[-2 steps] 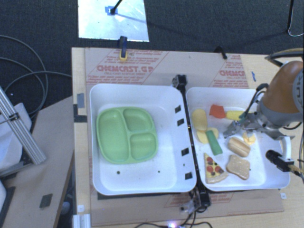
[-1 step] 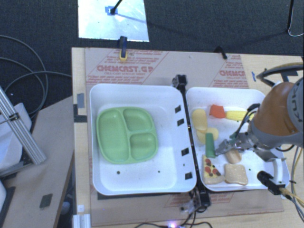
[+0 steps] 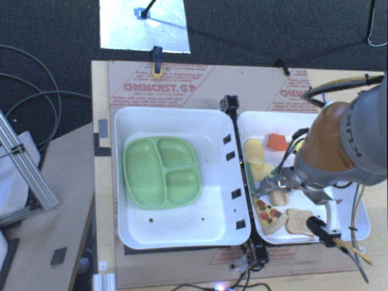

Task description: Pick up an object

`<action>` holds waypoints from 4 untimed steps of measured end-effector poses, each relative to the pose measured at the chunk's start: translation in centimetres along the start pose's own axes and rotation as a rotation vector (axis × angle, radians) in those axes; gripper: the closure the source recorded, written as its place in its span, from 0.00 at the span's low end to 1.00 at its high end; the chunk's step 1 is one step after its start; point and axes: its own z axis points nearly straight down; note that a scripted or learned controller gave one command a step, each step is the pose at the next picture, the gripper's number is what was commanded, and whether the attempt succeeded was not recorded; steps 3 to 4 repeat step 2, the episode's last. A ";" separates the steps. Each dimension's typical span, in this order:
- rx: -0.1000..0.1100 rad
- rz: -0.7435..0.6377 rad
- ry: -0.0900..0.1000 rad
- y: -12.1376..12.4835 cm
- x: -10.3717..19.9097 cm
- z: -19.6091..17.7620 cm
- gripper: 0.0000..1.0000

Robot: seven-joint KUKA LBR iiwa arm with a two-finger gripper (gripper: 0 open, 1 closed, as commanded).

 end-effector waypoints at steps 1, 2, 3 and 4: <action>-0.006 0.004 -0.003 0.2 -0.4 -1.2 1.00; -0.003 -0.010 0.007 -2.3 9.9 -10.4 1.00; -0.003 -0.010 0.007 -2.3 9.9 -10.4 1.00; -0.003 -0.010 0.007 -2.3 9.9 -10.4 1.00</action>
